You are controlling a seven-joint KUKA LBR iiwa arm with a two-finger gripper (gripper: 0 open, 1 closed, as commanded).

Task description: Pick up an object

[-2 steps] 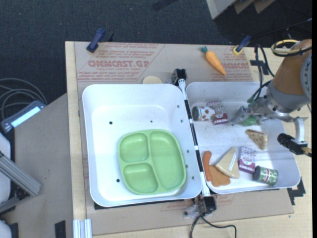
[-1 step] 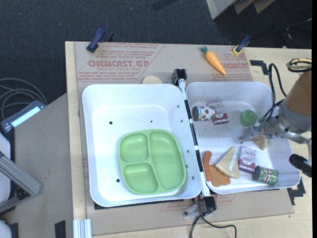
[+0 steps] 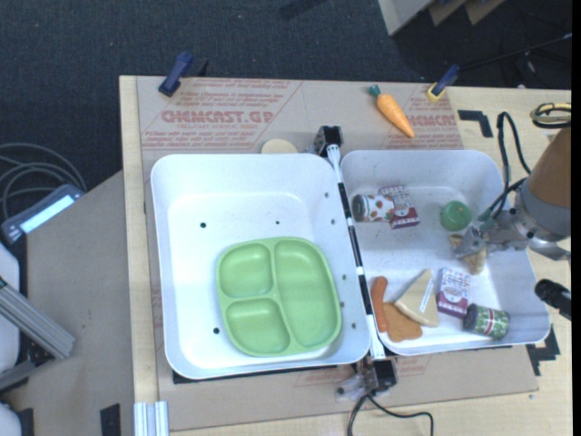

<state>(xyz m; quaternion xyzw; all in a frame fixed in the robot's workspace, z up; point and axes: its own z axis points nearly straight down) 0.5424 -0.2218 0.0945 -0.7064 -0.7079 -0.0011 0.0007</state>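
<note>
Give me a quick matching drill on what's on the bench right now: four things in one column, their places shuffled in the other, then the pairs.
Things:
1. green divided plate
2. toy carrot
3. green ball
4. small tin

Places:
A. on the board behind the bins, outside both
B. right bin, near corner toward the arm
C. left bin, toward its near side
D. right bin, far half, just left of the pincer

Pairs: 1-C, 2-A, 3-D, 4-B
</note>
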